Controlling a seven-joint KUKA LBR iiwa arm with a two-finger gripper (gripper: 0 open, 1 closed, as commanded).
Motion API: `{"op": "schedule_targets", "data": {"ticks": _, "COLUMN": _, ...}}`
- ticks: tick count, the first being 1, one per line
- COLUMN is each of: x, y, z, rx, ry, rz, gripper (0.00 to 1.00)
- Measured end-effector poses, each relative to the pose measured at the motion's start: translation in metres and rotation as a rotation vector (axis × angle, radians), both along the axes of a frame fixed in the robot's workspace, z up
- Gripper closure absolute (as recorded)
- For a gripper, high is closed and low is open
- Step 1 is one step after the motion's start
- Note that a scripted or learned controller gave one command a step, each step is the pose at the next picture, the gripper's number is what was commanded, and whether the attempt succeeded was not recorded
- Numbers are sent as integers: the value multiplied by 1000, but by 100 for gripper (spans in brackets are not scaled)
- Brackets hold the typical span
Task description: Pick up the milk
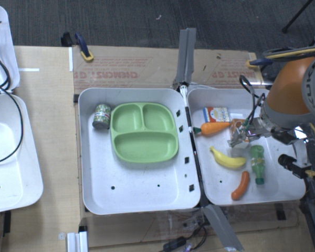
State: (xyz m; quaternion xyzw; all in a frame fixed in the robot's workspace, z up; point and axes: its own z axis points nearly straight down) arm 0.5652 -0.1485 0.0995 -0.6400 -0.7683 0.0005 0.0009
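End effector [240, 135], grip state unclear, hovers just right of the carrot [216, 128]; it should shift up-left over the milk [218, 113] before descending.

I see left bin [89, 156] holding tray [144, 132], can [101, 116] at its left. Right bin [220, 193]: milk [217, 113] far, carrot [215, 128] just nearer, banana [227, 159], sausage [240, 186], bottle [258, 164] near-right.
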Motion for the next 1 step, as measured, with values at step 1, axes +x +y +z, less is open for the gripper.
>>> {"op": "schedule_targets", "data": {"ticks": 1, "x": 20, "y": 86, "z": 90, "rx": 0, "ry": 2, "rz": 190, "gripper": 100}}
